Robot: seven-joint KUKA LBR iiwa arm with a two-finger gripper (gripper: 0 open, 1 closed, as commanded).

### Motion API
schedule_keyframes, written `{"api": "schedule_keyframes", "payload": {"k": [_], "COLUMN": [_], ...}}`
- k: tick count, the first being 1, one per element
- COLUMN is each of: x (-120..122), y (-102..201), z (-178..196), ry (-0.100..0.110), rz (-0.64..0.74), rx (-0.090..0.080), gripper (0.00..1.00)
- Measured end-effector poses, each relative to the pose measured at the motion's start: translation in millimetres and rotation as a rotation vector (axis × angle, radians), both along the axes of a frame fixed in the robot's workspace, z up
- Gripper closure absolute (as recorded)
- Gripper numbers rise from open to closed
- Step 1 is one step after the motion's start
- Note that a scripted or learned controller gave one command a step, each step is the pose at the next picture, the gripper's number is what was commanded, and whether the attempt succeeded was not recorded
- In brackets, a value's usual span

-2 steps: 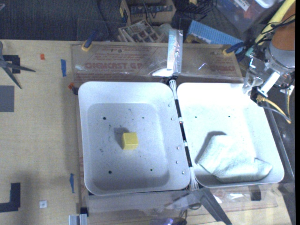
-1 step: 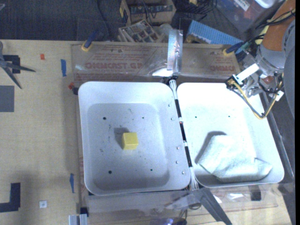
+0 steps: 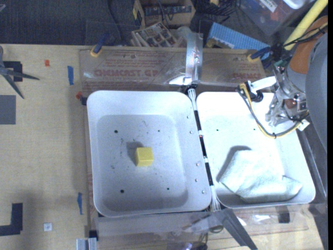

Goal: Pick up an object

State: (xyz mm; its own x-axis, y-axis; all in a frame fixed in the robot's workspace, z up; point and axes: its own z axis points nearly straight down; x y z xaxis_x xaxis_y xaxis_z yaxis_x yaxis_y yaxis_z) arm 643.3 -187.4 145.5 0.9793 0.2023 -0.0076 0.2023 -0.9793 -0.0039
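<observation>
A pale wooden bench [image 3: 41, 155] is seen beneath dark blue carpet [image 3: 57, 14], where cluttered boxes [image 3: 161, 14] are stacked.

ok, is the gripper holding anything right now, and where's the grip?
Nothing visibly held. The gripper is over the right bin; the yellow block lies alone in the left bin.

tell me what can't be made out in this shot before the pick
- Gripper, camera view: small and cluttered by cables at the right bin's far edge; its state is unreadable.
- White cloth in the right bin: whatever lies under it is hidden.
- Yellow block in the left bin: its underside and any markings are too small to read.
</observation>
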Motion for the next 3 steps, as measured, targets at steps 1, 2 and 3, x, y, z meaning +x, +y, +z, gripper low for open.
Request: {"api": "schedule_keyframes", "payload": {"k": [1,2,3], "x": [19,-13,-17], "y": [54,36,58], "z": [-59,-58,-1], "ry": [-0.010,-0.010,-0.004], "rz": [0.000,0.110,0.001], "rx": [-0.002,0.000,-0.002], "gripper": [1.00,1.00,1.00]}}
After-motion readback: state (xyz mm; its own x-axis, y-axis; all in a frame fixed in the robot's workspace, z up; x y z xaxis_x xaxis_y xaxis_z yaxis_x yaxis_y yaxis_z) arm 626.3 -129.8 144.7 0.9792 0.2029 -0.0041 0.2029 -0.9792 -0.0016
